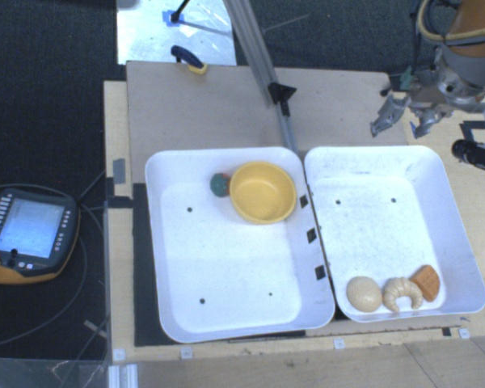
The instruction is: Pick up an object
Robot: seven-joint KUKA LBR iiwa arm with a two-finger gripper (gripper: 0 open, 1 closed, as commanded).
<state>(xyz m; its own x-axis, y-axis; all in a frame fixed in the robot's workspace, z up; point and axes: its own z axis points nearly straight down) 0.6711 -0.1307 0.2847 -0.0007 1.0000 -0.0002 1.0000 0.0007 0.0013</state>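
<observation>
My gripper (pixel 406 120) hangs above the bench just beyond the far edge of the right bin (pixel 388 217), its two fingers spread open with nothing between them. Far from it, along the right bin's near wall, lie a pale round bun (pixel 364 294), a croissant (pixel 402 294) and an orange biscuit-like piece (pixel 426 282). In the left bin (pixel 218 281) a yellow bowl (pixel 263 191) sits at the far right corner, with a small dark green ball (pixel 219 184) touching its left side.
A teach pendant (pixel 26 233) lies on the floor at the left. A metal pole (pixel 259 51) slants over the bench behind the bins. A blue and yellow clamp (pixel 188 57) rests at the bench's far edge.
</observation>
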